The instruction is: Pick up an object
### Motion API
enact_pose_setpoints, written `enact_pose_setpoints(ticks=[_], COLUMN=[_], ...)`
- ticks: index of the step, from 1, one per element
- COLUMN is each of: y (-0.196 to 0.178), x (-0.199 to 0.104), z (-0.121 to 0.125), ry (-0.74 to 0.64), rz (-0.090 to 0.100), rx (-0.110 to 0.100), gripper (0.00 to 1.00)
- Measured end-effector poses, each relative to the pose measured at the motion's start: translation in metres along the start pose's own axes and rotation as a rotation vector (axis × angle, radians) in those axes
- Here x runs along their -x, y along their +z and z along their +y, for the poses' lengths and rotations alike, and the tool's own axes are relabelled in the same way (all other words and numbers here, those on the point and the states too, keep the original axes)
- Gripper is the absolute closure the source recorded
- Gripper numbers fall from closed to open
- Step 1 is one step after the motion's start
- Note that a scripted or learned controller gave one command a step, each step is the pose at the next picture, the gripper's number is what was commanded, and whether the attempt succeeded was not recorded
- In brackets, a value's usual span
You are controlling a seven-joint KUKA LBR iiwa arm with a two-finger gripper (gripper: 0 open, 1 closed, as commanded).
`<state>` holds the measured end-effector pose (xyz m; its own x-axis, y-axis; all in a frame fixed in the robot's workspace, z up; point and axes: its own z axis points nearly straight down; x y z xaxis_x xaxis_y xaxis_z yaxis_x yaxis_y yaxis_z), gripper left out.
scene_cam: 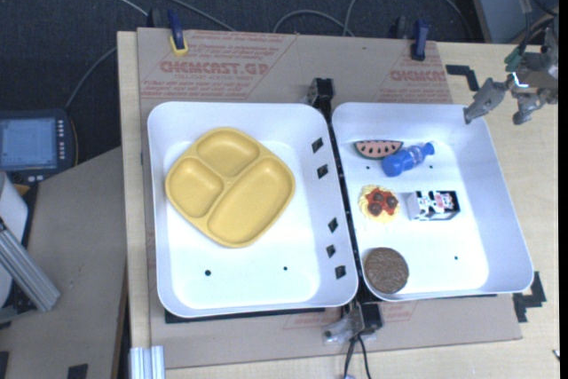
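Blue plastic catches the eye first: a small bottle point(407, 159) lying on its side in the right bin point(497, 226), touching a watermelon slice point(378, 147) on its left. Nearer sit a little pizza point(380, 202), a black-and-white carton point(434, 204) and a brown round cookie point(386, 270). A yellow divided plate point(231, 185) lies in the left bin point(257, 280). My fingers point(503, 100) hang spread open and hold nothing, above the right bin's far right corner, well apart from every object on the surface point(293, 58).

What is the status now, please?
Gripper open, holding nothing, above right bin's far corner. Blue bottle lies beside watermelon slice. Path clear.
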<state>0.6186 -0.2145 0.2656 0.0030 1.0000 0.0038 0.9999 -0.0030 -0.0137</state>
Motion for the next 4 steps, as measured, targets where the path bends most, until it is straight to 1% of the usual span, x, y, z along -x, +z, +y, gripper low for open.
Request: enact_pose_setpoints(ticks=[1,2,4], y=[-0.008,0.039,0.165], x=[-0.001,0.006,0.005], z=[0.002,0.008,0.006], ry=[-0.004,-0.003,-0.004], rz=[-0.003,-0.002,0.003], rx=[0.013,0.008,0.007], gripper=[0.00,0.00,0.00])
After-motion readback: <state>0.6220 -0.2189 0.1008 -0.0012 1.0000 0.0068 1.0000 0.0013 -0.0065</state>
